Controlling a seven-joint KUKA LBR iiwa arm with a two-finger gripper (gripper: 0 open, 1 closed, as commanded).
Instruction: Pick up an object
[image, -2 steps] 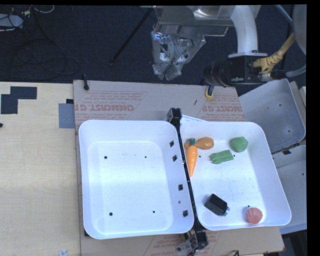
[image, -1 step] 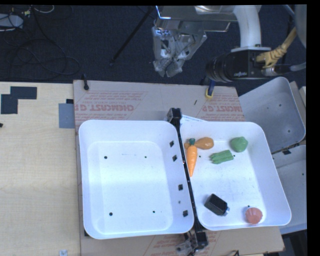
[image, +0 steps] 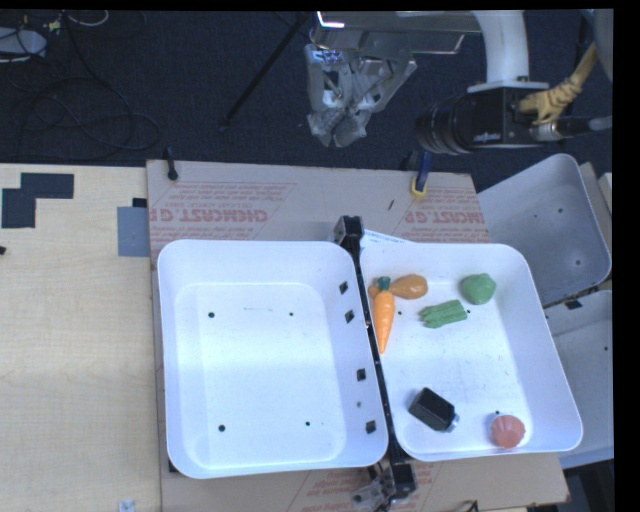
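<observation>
The jaws (image: 342, 118) hang high at the top of the view, above the dark floor behind the table and well apart from both bins. They carry nothing that can be made out, and whether they are spread or pressed together cannot be told at this blur. The grey arm (image: 480, 120) reaches in from the right behind them.

Two white bins sit side by side on a sheet of cardboard (image: 250, 205) on the table (image: 70, 330). The left bin (image: 175, 300) shows only its bare floor. The right bin (image: 545, 340) holds six things. One carrot (image: 382, 315) lies lengthwise just beside the divider, leafy end toward the far edge. One orange lump (image: 409, 287) touches the carrot's top. One long green vegetable (image: 443, 315) lies near the middle, and one round green piece (image: 478, 288) sits just beyond it toward the far right corner. One black block (image: 433, 409) rests near the front, and one pinkish-red ball (image: 507, 431) lies in the front right corner, apart from the block.
</observation>
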